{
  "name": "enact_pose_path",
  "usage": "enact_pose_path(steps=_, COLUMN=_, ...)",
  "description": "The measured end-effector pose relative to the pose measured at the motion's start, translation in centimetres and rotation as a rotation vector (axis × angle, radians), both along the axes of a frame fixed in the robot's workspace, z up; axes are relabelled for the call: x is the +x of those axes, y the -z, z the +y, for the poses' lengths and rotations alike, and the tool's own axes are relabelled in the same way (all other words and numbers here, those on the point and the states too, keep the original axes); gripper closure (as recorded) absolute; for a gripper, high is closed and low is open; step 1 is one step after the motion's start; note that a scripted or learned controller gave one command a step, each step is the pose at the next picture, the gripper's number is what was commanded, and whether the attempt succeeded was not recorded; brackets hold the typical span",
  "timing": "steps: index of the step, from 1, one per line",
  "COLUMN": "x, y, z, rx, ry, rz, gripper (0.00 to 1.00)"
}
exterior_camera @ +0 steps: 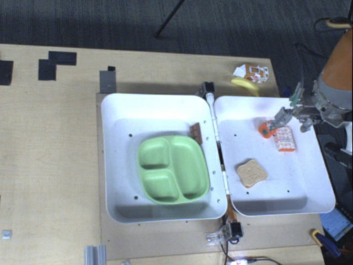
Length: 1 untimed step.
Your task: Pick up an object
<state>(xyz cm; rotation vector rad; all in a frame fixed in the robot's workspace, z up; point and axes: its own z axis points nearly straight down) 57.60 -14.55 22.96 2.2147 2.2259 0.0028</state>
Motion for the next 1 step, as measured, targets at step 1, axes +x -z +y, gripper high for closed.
enact_pose_path(steps=1, x=1.52, y=11.79, z=-1.56, rx=0.001, ry=0.002, rz=0.004, gripper=0.0)
